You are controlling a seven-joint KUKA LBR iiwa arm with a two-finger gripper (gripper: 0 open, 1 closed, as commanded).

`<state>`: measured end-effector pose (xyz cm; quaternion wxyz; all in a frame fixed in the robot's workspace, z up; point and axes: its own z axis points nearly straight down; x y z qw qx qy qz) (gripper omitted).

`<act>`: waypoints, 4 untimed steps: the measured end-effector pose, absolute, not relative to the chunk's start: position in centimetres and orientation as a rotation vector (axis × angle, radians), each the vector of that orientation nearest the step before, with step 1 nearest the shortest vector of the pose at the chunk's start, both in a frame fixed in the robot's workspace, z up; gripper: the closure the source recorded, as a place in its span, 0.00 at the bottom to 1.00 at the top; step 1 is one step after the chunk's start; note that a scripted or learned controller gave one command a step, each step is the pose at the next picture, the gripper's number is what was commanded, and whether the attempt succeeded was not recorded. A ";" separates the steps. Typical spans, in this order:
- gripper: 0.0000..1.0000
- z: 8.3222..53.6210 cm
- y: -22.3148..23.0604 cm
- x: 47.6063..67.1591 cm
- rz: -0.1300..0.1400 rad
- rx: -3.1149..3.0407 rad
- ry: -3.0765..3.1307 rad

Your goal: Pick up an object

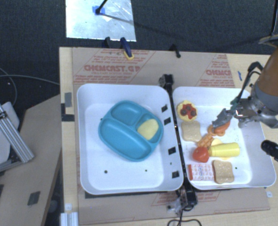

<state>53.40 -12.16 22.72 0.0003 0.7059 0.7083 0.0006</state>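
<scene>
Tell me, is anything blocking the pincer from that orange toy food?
Nothing visible is. The pincer is already right at the orange piece in the right bin, with no other toy between them.

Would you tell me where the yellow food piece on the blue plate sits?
It lies in the blue plate's right-hand compartment, in the left bin.

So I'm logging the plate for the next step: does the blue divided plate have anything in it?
Partly filled. The blue divided plate in the left bin holds one yellow piece in its right compartment; its other compartments show bare blue.
</scene>
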 end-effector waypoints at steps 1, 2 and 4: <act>0.00 17.2 -18.4 51.1 -0.003 2.227 2.218; 0.00 8.0 -16.6 51.4 0.000 2.219 2.223; 1.00 9.6 -10.5 49.5 0.005 2.214 2.221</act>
